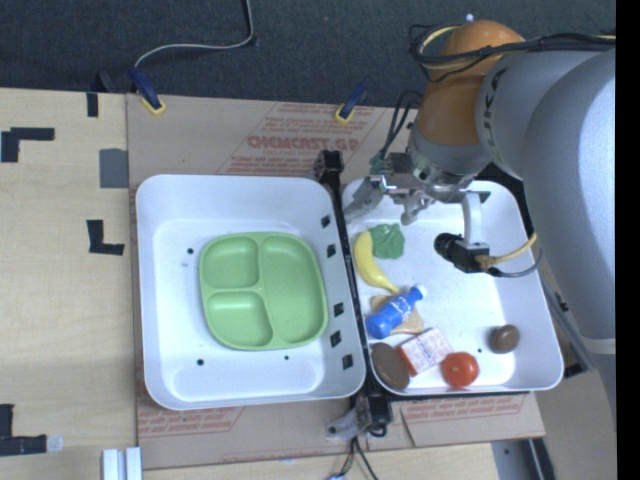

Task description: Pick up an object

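Both white bins, the left bin (pixel 160 268) and the right bin (pixel 530 358), are showing smooth, slightly glossy plastic walls. The green divided tray (pixel 265 290) is looking like matt plastic. The bench (pixel 50 268) is presenting pale wood grain, overlaid by a brown cardboard sheet (pixel 250 138) with a dull, printed face. The arm (pixel 560 118) is showing smooth grey casing and a glossy orange band. The tomato (pixel 460 369) and blue bottle (pixel 393 311) are appearing shiny; the banana (pixel 370 264) is appearing smooth.
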You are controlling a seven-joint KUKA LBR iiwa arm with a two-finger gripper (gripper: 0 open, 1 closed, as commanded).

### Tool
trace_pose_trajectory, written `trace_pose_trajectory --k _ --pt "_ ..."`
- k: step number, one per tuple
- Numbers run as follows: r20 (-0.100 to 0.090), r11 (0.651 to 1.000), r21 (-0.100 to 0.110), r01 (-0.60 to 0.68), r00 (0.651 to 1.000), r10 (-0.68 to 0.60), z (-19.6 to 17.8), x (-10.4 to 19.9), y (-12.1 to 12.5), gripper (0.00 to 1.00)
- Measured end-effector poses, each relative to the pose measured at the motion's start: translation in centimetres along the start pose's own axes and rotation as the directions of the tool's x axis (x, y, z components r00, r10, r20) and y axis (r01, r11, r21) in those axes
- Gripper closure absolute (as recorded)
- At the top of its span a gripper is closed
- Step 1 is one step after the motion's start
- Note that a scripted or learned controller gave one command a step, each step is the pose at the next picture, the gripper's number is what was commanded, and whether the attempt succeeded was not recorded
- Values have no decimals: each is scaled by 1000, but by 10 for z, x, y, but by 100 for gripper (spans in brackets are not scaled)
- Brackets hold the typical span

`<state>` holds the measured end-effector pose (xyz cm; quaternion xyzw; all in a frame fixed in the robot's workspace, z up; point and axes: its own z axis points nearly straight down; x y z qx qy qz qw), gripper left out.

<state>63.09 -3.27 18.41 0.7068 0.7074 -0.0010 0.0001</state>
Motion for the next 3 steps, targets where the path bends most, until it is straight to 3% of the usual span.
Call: trace_pose_trajectory --k 2,3 --pt "0 1000 0 0 1000 0 0 1 3 0" --pt "0 1000 0 -1 1000 1 0 3 -9 0"
